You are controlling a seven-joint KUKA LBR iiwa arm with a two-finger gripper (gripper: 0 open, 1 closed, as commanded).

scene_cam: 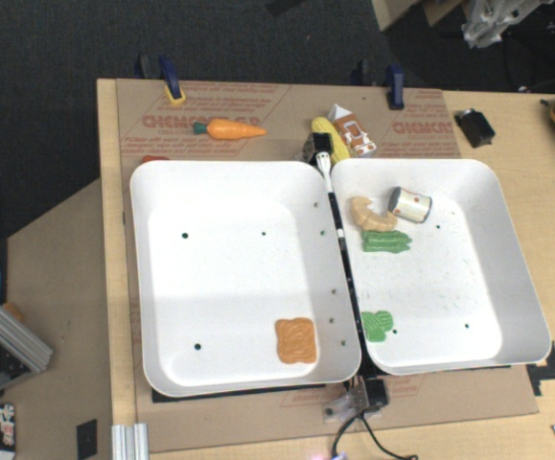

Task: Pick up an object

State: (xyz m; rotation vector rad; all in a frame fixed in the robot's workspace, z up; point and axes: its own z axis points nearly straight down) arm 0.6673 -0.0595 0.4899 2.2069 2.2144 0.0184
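While the hand (pixel 493 12) hangs at one o'clock, well off the bench (pixel 545 199) — its grip I cannot tell — the right bin (pixel 507 286) holds a small can (pixel 411 203), tan piece (pixel 373 215), and two green pieces (pixel 386 242); the left bin (pixel 219 257) holds an orange waffle (pixel 296 340) at five o'clock.

Open floor across left bin (pixel 162 257) apart from orange waffle (pixel 296 340) near front.
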